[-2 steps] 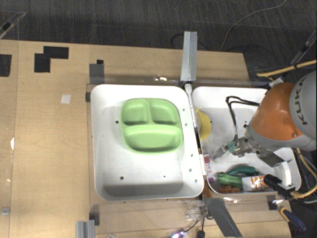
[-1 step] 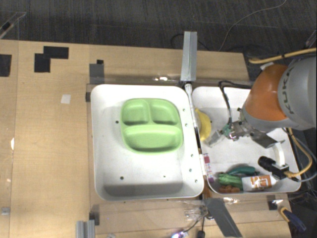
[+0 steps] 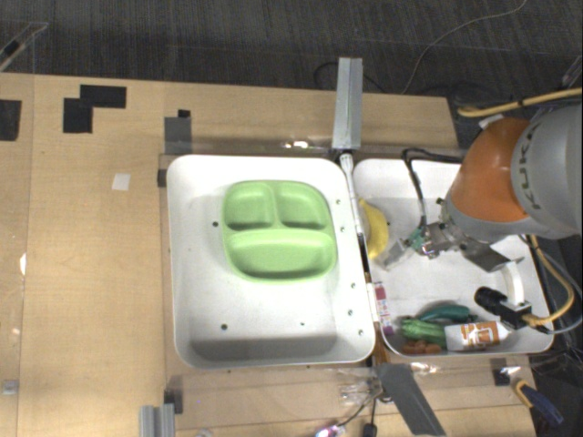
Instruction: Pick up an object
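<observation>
Flanking wooden bench (image 3: pixel 82 271), dark carpet (image 3: pixel 228 16) beyond; claw (image 3: pixel 401 248) grip state indiscernible.

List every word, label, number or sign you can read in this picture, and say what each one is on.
No text can be read here.
Arm: dark lettering on the grey part beside the orange band, cut off and too blurred to read.
White bottle in the right bin: an orange label, print too small to read.
Green divided plate in the left bin: no markings.
</observation>
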Motion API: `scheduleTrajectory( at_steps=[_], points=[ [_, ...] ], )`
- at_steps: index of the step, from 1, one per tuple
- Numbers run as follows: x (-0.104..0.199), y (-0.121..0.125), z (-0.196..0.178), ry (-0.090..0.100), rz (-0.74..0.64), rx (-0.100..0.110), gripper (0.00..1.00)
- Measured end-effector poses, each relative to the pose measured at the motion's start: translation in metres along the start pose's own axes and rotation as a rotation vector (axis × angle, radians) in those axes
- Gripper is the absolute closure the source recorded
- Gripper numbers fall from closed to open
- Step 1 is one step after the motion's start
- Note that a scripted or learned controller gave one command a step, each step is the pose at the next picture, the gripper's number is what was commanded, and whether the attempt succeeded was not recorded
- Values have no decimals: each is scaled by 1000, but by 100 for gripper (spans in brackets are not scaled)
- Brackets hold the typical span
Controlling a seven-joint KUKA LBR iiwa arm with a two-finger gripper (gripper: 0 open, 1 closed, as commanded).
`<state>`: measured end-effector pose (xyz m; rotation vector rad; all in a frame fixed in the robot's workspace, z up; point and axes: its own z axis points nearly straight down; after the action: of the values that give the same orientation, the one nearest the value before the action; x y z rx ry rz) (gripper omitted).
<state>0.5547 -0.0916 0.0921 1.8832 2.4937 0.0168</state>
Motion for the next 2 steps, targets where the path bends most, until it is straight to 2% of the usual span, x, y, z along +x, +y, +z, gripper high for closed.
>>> scheduleTrajectory(
  at_steps=[1, 2],
  points=[
    [-27, 92, -5, 4, -151, 11, 0],
    [-37, 107, 2, 9, -275, 27, 0]
  ],
)
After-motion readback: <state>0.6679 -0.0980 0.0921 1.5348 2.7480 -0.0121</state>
